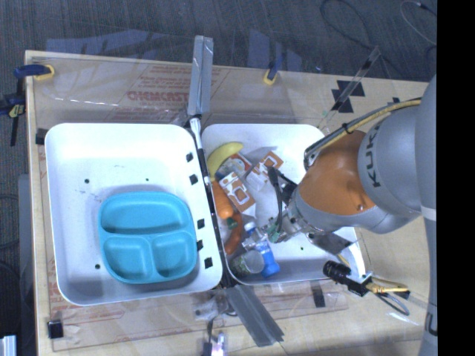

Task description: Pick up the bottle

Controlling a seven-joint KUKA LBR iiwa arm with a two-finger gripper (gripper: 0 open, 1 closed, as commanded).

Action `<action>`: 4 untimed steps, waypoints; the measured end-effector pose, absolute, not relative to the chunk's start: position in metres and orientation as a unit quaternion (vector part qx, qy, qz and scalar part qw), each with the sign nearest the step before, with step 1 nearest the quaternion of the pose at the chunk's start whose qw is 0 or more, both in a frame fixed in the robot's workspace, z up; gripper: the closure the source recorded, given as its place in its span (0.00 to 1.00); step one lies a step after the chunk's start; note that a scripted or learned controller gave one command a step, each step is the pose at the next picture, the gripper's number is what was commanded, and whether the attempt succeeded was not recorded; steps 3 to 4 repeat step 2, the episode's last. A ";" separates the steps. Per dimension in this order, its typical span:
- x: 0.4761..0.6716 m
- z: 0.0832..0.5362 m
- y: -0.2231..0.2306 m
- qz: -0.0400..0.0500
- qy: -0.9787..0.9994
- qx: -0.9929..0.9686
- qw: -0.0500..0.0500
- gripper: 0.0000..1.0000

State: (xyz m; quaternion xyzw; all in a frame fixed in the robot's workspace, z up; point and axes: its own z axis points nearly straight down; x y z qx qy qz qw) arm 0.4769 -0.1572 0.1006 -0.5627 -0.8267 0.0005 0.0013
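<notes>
My gripper [276, 228] hangs low in the right bin [326, 267]; I cannot tell its state. The bottle [261, 254], blue-capped, lies just below and beside it, among clutter near a banana [223, 154]. A blue tray [146, 235] sits well apart in the left bin [74, 162].

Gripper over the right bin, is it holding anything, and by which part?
Cannot be told: the gripper is low among the clutter beside the bottle, its jaws hidden by the wrist.

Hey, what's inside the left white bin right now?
A blue three-compartment tray lies in the left bin, its compartments bare. The bin floor beneath the tray is covered, so nothing there can be checked.
</notes>
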 end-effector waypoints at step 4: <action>0.477 0.238 -0.116 0.000 -0.778 -0.628 0.000 1.00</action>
